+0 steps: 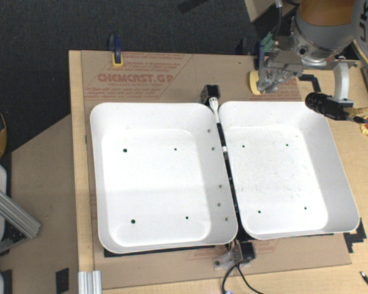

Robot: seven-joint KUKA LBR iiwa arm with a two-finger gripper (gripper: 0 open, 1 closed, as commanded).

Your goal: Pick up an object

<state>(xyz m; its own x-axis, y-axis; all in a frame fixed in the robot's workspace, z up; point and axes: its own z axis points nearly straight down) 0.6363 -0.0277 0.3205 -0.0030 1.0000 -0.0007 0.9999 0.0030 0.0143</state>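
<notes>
Far left, off the table: one aluminium rail [12, 210] lying aslant on dark carpet [43, 17] (carpet on the near, left and far sides alike).

Next, the table [147, 72] itself: a brown board, printed with red lettering near its far edge. Clamped at that far edge by one blue-and-yellow clamp [115, 49].

Two shallow white bins, side by side and touching along their inner rims. Left bin [101, 164]: four small dark dots on its floor, one towards each corner. Between the bins, one black clip [210, 94] at the far end of the seam, and one black connector [242, 252] with a cable at the near end. Right bin [331, 164]: four dark dots again, plus faint grey speckling across the floor.

Beyond the right bin's far left corner, one small pale yellow thing [255, 82] on the bare board (too small to name, and cannot be told whether it is the object to pick up). Just beside it, to the right, the tool [273, 83], pointing down over the board and outside both bins. Wide or narrow: cannot tell from this slant. Nothing seen gripped.

Above the tool, one arm [325, 17], grey with an orange band, reaching in from the upper right. Furthest right, one black cylindrical fitting [322, 103] on a grey bracket, over the right bin's far right corner.
</notes>
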